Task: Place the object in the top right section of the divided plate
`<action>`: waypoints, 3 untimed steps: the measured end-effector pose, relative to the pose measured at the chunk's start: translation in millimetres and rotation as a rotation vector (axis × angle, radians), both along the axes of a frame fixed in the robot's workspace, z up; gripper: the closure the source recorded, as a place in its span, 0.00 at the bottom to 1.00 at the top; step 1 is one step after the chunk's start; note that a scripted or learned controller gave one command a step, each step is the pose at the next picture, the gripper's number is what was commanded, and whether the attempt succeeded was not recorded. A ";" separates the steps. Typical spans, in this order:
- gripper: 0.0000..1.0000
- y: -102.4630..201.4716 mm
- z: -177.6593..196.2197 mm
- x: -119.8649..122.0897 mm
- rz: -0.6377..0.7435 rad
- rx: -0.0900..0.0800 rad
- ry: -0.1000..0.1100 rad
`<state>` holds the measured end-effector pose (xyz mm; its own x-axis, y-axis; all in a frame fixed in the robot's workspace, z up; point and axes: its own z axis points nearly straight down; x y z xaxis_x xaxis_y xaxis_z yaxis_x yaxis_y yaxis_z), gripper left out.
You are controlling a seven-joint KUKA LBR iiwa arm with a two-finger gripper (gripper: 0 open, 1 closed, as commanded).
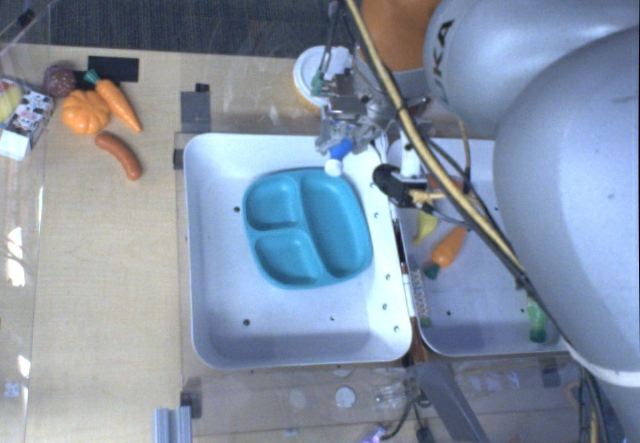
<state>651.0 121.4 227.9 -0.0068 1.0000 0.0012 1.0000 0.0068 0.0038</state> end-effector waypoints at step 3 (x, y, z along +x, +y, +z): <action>1.00 58.3 -5.0 -6.7 0.286 -0.001 -0.001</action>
<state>644.3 179.7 223.0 -0.2882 0.9576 -0.0002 0.9575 0.2882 0.0047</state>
